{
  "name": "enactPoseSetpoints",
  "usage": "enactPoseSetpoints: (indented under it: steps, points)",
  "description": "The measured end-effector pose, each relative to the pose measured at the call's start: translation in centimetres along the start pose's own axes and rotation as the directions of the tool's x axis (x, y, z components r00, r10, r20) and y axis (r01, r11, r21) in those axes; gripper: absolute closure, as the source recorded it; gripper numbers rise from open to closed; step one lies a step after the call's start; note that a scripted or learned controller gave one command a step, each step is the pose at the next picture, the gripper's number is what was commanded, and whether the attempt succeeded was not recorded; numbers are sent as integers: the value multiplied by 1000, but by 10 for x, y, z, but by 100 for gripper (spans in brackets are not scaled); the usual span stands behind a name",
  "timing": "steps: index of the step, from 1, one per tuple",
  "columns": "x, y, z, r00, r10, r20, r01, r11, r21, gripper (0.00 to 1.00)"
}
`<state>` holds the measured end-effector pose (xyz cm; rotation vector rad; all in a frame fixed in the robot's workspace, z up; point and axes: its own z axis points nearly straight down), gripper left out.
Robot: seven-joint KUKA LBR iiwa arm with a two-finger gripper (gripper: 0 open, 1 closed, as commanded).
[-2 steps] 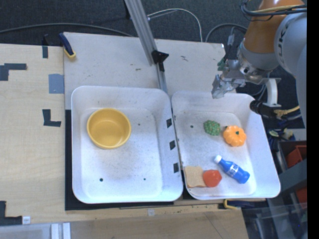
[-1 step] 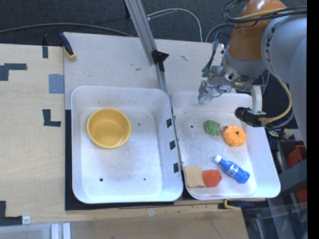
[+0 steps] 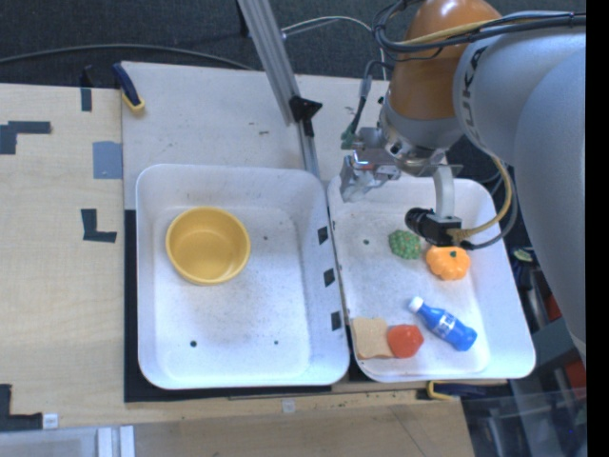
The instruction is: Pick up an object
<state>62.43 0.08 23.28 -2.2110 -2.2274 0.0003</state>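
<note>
Two white bins sit side by side on the desk [image 3: 57, 255]. The left bin [image 3: 152, 350] holds a yellow bowl [image 3: 207, 245] near its upper left. The right bin [image 3: 504, 346] holds a green lump [image 3: 404, 245] touching an orange fruit-like piece [image 3: 448, 262], a blue bottle [image 3: 443, 324] lying tilted, and a red piece [image 3: 405, 340] against a tan block [image 3: 370, 337]. The claw [image 3: 360, 181] hangs over the right bin's upper left corner, gripping nothing; whether it is open or closed I cannot tell. A grey pole [image 3: 271, 46] slants above the bins.

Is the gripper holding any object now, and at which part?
Nothing is held. The gripper is above the right bin's far-left corner, with no object between its fingers.
</note>
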Motion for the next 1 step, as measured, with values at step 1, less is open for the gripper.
enactPoseSetpoints:
  steps: [1]
  points:
    - [48, -6, 9, 1000, 1, 1, -1, 1000, 1, 100]
